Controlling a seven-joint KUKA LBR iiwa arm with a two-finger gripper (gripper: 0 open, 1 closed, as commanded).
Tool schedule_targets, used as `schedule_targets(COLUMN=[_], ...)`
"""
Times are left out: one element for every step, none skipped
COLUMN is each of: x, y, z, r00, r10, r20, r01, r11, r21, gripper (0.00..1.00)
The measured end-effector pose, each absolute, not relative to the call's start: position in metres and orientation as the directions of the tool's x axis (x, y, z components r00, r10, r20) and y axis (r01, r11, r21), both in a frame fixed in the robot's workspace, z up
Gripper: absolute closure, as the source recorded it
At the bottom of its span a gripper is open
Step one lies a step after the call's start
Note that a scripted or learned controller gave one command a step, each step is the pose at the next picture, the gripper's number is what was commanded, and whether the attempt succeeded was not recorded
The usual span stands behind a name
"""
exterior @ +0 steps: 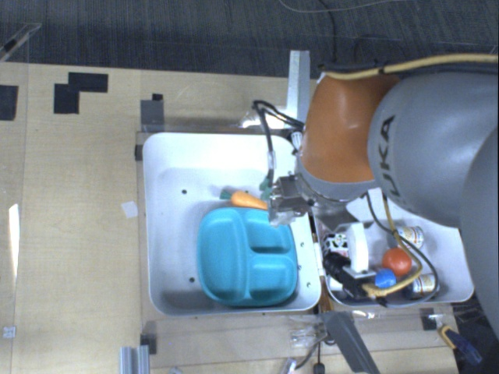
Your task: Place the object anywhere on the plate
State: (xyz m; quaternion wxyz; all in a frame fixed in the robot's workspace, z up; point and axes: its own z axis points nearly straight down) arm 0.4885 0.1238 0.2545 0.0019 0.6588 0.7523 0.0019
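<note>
Beige surface (78, 209), two white bins. I see the pincer (279, 202) over the blue plate's (248, 257) far edge, beside an orange carrot (248, 200); grip state unreadable.

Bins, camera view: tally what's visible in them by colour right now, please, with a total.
Blue: 2, the plate in the left bin and a small blue object in the right bin
Orange: 1, the carrot-like object just above the plate
Red: 1, the red ball
Silver: 2, the upper can and the lower can
Total: 6; the arm hides part of the right bin.
</note>
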Motion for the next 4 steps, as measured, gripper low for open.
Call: schedule_targets(x=[0.545, 0.551, 0.494, 0.517], y=[0.102, 0.104, 0.133, 0.132], z=[0.333, 0.276, 0.137, 0.144], r00=[-0.477, -0.394, -0.355, -0.404], r10=[0.879, 0.919, 0.935, 0.915], r20=[-0.002, -0.001, 0.000, 0.000], r01=[0.879, 0.919, 0.935, 0.915], r11=[0.477, 0.394, 0.355, 0.404], r21=[0.007, 0.003, 0.003, 0.005], gripper=[1.00, 1.00, 1.00, 1.00])
